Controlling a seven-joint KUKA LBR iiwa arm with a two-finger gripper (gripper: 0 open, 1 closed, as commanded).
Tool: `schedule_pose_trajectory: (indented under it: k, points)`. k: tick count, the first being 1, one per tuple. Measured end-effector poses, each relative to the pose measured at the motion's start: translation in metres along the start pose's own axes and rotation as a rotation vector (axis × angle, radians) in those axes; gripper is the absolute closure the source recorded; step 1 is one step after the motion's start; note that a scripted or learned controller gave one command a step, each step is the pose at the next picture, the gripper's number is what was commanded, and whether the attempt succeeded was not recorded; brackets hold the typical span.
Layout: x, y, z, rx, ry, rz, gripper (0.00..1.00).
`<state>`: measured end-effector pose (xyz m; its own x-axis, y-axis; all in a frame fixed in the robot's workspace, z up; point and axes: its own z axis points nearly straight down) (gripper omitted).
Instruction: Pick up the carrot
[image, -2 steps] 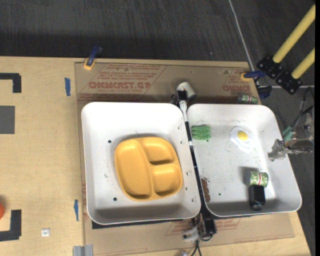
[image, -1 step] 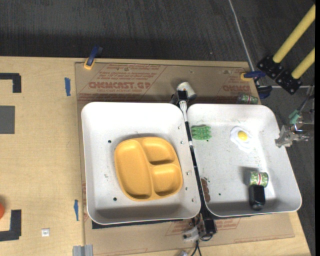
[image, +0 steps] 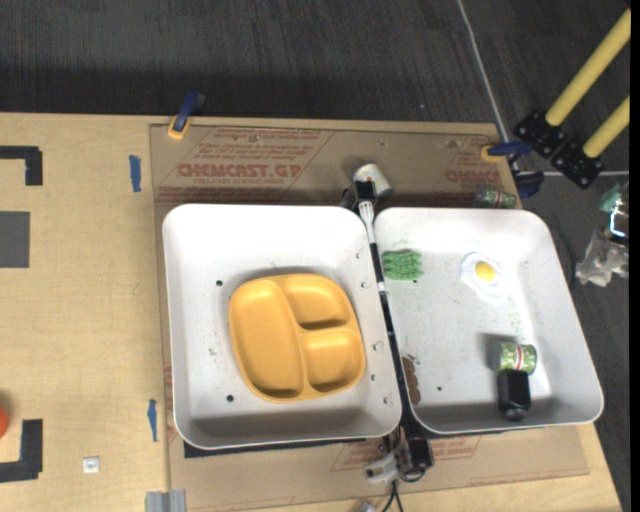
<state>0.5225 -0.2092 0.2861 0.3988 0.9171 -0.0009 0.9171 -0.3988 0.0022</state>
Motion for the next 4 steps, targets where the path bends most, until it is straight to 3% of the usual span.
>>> schedule_pose_trajectory:
  k: [1, 2, 3, 4]
  points:
    - [0.006, -0.035, -0.024, 0.003, 0.001, 0.215, 1.0]
    - [0.074, -0.079, 0.051, 0.005, 0.001, 0.172, 1.0]
    - [0.125, -0.101, 0.032, 0.001, 0.002, 0.319, 1.0]
    - [0.154, -0.101, 0.029, 0.004, -0.001, 0.79, 1.0]
